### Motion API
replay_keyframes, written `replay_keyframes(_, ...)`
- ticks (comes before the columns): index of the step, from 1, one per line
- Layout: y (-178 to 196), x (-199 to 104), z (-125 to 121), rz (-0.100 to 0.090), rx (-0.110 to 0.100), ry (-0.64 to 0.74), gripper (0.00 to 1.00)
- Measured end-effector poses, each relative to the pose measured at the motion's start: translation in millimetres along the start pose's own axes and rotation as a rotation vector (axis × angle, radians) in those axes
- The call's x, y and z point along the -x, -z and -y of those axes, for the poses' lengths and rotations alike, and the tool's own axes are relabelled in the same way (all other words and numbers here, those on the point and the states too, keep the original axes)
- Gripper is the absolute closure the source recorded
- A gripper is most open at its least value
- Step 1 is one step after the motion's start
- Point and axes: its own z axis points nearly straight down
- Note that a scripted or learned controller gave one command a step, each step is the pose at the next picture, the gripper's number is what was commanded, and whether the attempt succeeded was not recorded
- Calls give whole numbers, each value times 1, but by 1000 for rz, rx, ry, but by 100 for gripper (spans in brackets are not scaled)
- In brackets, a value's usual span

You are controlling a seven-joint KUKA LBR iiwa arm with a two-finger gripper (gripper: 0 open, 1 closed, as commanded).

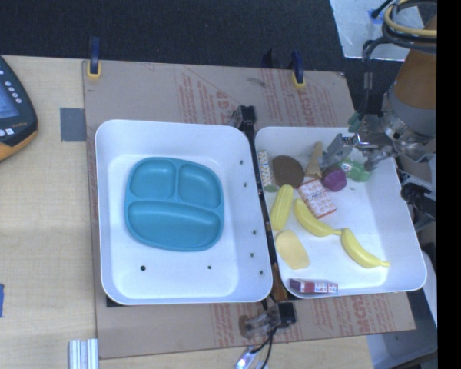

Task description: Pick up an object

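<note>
The purple piece of toy food (334, 180) lay in the far part of the right-hand bin (399, 229), close by a small green item (359, 171) and a red-and-white packet (318, 199). Around them sat the rest of the clutter: a brown oval piece (287, 171), a yellow corn cob (281, 207), two bananas (313, 221) (362, 250), a pale yellow wedge (292, 250) and a flat red-labelled packet (313, 287) against the near wall. The left-hand bin (115, 206) held a blue divided plate (174, 204) lying flat near its middle. Both bins rested side by side on a sheet of printed cardboard (200, 91) clamped to a pale wooden bench (38, 229), with a handheld control pendant (4, 102) lying at the far left edge and dark floor beyond. The arm (417, 83) came in from the right, its orange band above the wrist, tilted down over the far right corner of the right-hand bin. The gripper (343, 154) hung just above the purple piece and the green item, its fingers (334, 148) looking slightly spread, with nothing visibly caught between them; whether a fingertip touched the purple piece could not be made out.
</note>
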Motion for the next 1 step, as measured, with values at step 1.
replay_keyframes(1,-150,39,-50,1,-10,-1,0)
